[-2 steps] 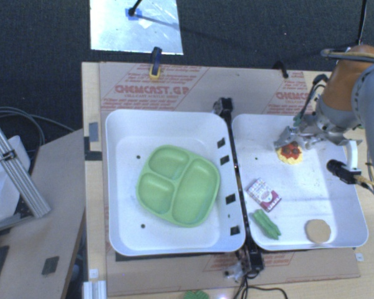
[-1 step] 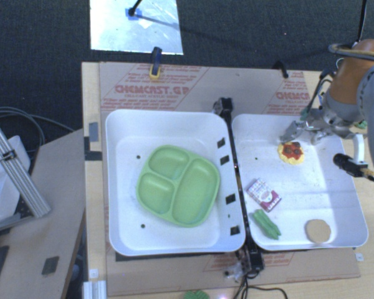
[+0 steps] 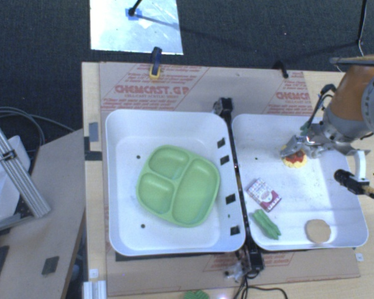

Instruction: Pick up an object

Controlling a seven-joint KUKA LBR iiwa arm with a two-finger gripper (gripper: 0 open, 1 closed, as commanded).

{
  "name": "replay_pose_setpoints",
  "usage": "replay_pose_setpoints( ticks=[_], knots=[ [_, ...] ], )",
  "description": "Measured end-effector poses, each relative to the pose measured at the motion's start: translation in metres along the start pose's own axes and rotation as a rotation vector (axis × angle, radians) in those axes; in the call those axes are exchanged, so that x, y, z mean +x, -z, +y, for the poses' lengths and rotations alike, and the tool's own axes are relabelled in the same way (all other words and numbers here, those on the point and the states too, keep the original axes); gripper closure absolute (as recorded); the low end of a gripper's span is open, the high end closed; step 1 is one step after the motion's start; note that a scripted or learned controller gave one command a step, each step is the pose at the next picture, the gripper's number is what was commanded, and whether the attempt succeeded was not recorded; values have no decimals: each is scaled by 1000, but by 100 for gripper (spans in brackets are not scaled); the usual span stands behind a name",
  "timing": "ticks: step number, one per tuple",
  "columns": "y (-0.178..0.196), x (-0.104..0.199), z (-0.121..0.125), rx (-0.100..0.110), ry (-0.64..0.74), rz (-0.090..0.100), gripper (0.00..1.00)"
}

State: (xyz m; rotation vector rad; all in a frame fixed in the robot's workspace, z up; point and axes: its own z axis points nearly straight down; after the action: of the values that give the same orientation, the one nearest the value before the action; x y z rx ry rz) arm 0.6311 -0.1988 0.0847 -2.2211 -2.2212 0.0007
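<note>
In the right bin (image 3: 336,242) lie a small red and yellow object (image 3: 294,160), a red and white packet (image 3: 263,194), a green pod-shaped piece (image 3: 266,223) and a tan round disc (image 3: 318,230). My gripper (image 3: 297,147) reaches in from the right and sits directly over the red and yellow object, touching or nearly touching its top. The metal fingers (image 3: 292,148) point down and to the left. Whether anything is between them is hidden by the gripper body.
The left bin (image 3: 121,167) holds a green divided plate (image 3: 178,185). A black divider (image 3: 232,167) with clips runs between the two bins. The arm's grey body and orange band (image 3: 355,92) hang over the right bin's far right corner.
</note>
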Motion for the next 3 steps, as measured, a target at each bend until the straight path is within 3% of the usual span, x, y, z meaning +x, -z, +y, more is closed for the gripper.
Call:
replay_pose_setpoints(
  ticks=[1,2,3],
  knots=[
    [2,-7,40,-5,5,-1,0],
    [0,-3,-23,2,0,1,0],
    [12,-3,-19,-6,1,-1,100]
  ],
)
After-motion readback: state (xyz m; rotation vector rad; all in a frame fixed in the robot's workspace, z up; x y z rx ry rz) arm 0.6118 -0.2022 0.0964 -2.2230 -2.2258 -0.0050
